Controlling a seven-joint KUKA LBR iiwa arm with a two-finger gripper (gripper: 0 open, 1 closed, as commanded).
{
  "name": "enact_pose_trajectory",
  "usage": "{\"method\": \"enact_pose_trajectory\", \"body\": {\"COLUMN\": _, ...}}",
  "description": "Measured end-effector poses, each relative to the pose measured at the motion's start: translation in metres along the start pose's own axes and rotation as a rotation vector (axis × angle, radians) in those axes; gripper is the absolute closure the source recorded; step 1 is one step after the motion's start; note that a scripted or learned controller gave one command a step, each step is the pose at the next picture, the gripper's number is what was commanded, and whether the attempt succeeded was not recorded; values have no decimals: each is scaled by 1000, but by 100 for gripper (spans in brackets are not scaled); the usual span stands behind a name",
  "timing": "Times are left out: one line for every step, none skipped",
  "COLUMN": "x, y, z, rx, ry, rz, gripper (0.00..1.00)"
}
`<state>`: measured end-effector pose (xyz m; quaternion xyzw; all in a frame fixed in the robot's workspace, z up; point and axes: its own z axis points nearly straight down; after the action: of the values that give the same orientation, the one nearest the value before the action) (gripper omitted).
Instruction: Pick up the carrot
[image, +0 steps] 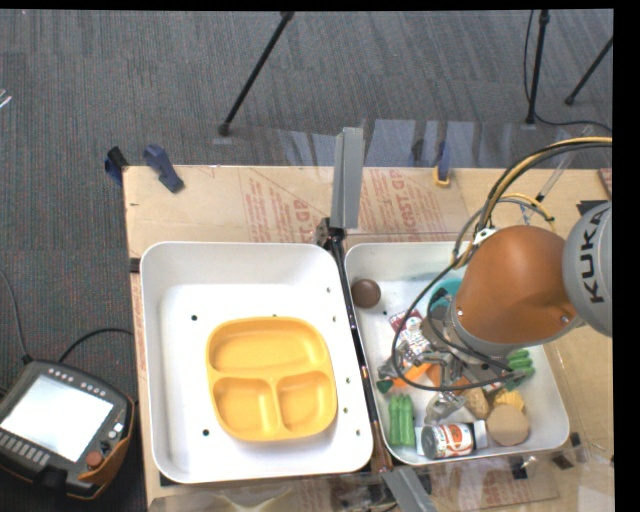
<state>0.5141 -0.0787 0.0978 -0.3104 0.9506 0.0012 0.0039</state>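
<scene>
The carrot (418, 372) shows as a small orange piece in the right bin (400, 268), mostly hidden beneath the arm's wrist. My gripper (432, 368) hangs low over the middle of that bin, right above the carrot, under the big orange band (515, 285) of the arm. Cables and the wrist body cover most of the gripper.
The right bin also holds a brown ball (366, 292), a green ridged piece (401, 419), a small can (455, 438), a tan round block (508, 425) and a green item (520, 362). A yellow divided tray (270, 378) lies in the left bin (180, 270).
</scene>
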Motion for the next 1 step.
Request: {"method": "enact_pose_trajectory", "body": {"x": -25, "y": -26, "z": 11, "rx": -3, "ry": 7, "rz": 113, "gripper": 0}}
